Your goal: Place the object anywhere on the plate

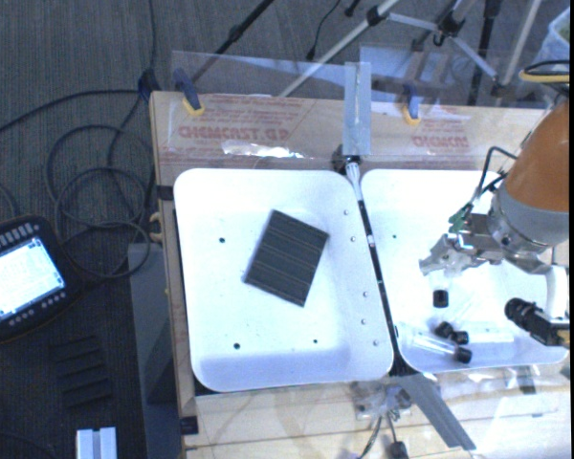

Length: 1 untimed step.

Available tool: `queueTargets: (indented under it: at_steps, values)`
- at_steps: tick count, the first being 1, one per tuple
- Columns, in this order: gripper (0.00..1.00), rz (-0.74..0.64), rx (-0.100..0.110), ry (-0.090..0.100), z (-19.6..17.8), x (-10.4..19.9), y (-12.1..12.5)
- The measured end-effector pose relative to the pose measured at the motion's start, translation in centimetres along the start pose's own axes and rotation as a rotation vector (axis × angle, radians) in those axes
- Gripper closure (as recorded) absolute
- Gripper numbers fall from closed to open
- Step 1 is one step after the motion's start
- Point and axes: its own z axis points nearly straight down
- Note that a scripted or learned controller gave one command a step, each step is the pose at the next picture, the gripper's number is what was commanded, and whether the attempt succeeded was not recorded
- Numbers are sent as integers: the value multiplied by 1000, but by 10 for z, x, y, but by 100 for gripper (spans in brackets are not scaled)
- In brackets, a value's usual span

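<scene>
Two bins are sitting side by side; the gripper [447,259] is hovering at right over small black pieces [441,298], apparently before picking, with the dark plate [286,257] lying mid-frame left.

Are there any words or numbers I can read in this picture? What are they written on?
Red print on the clear sheet at the back of the bench: a word repeated in mirror writing, too blurred to read for sure.
Screen of the handheld pendant on the floor: glowing, text too small to read.
The dark ridged plate and white bins: no writing.
</scene>
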Motion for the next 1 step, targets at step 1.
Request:
queueTargets:
  at_steps: [1]
  values:
    - [100, -74, 0, -1, 23, 54, 31]
